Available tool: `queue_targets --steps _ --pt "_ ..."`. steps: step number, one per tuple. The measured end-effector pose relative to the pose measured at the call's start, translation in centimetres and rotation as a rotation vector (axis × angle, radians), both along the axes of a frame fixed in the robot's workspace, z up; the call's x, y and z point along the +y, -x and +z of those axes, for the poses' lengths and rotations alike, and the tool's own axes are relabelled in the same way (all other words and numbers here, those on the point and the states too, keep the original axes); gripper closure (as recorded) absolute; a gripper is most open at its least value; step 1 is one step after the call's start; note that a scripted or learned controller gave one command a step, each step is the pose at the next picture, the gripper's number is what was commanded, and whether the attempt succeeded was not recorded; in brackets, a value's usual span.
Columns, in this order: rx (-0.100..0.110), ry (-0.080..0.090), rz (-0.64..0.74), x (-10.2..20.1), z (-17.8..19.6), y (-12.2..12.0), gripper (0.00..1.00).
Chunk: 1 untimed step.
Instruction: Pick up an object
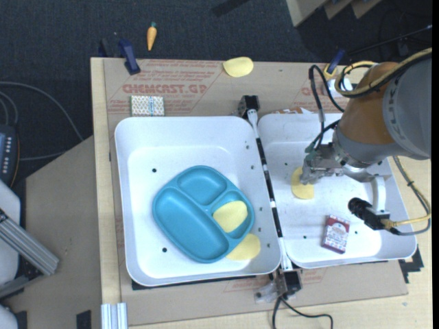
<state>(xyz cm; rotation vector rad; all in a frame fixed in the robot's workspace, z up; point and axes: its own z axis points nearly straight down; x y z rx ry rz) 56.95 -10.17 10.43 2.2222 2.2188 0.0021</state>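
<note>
I see the gripper point(306, 175) down on a yellow piece point(302, 189) in the right bin point(357, 251), partly covering it; whether it grips, I cannot tell.

- One camera watches me, fixed high above the desk point(171, 81) and looking down at a slant, so the far edge lies toward 12 o'clock and the near edge toward 6.
- It sits far enough back to take in both white bins whole: the left bin point(137, 142) toward 9 o'clock, the right bin point(370, 249) toward 3.
- Dark carpet point(55, 19) shows past the desk at 12 and 9 o'clock.
- My arm point(384, 115) comes in from 3 o'clock, large in the view because it stands nearer the lens than the bins.
- My gripper point(310, 173) reaches down over the right bin, seen from above.
</note>
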Motion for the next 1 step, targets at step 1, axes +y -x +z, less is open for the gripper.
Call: queue_targets --steps 1 --pt "0.000 0.000 0.000 0.01 -0.02 0.01 0.00"
